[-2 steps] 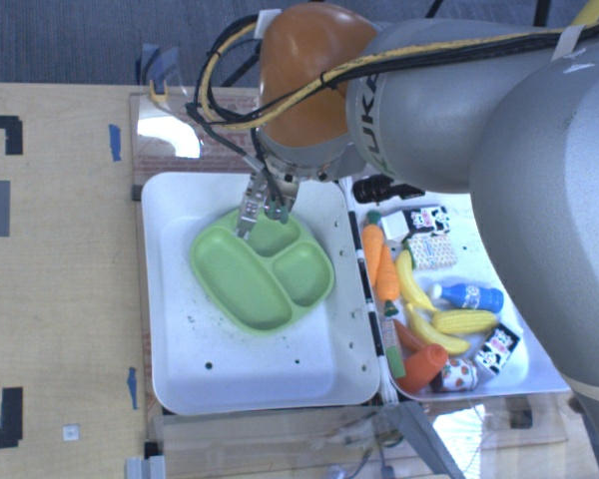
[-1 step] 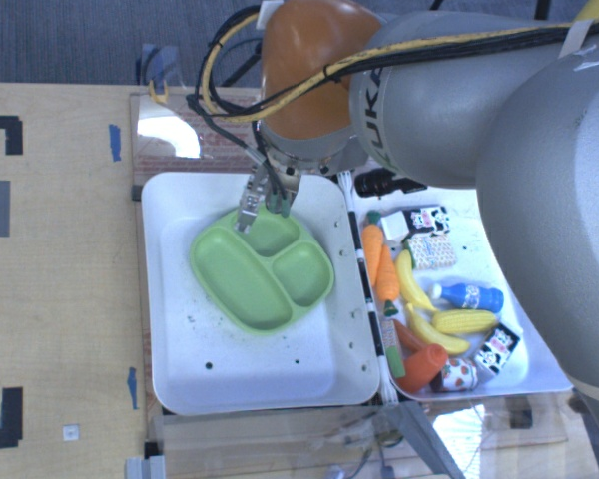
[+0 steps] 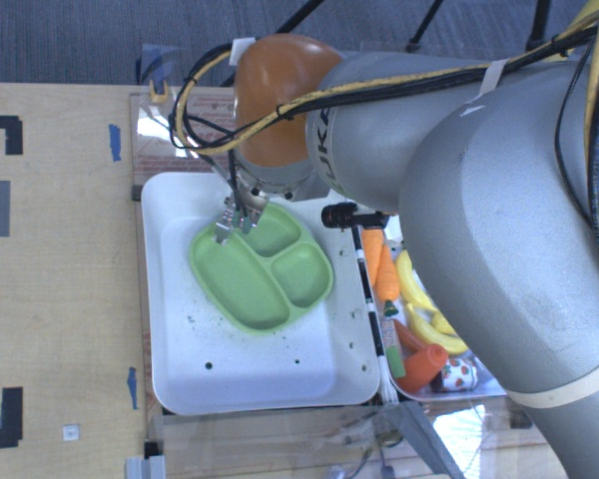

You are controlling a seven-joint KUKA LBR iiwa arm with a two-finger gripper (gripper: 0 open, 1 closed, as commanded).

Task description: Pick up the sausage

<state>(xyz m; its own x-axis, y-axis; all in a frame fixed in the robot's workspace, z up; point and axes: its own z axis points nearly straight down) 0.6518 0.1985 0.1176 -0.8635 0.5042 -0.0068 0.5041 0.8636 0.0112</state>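
Observation:
A reddish-brown sausage [image 3: 407,335] lies in the right bin [image 3: 479,387], among other toy food and partly hidden under the arm. My gripper [image 3: 236,225] hangs over the left bin [image 3: 170,297], far left of the sausage. It is at the upper left rim of a green divided plate [image 3: 242,285]. Its fingers stand open with nothing between them.
The right bin also holds an orange carrot [image 3: 381,263], a yellow banana [image 3: 423,305], an orange-red cylinder [image 3: 425,365] and a strawberry [image 3: 460,371]. The bulky grey arm covers most of that bin. A black-and-white marker [image 3: 367,287] lies along the divider between the bins.

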